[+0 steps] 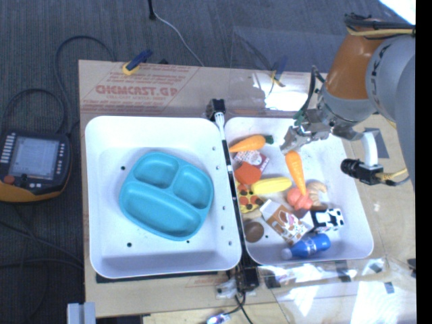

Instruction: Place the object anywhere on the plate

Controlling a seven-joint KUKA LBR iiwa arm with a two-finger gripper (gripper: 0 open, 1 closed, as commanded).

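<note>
The gripper (pixel 302 131) is seen at the far side of the right bin (pixel 351 243), at the end of the grey arm (pixel 378 66) with its orange band. An orange carrot (pixel 295 171) hangs point-down directly beneath it, its top at the gripper; whether it is actually grasped cannot be told. The carrot is long, tapered and plain orange.

Around it in the right bin lie a second carrot with a green top (pixel 248 143), a yellow piece (pixel 271 185), a pizza slice (pixel 247 199), a small printed carton (pixel 289 223), a black-and-white cow-patterned piece (pixel 329 218) and a blue bottle (pixel 312 245).

The blue plate (pixel 167 194), divided into three compartments, is set in the left bin (pixel 108 248). Red lettering is printed on the table (pixel 196 90), but it is mirrored and blurred. A handheld controller (pixel 32 164) lies on the floor to the left.
</note>
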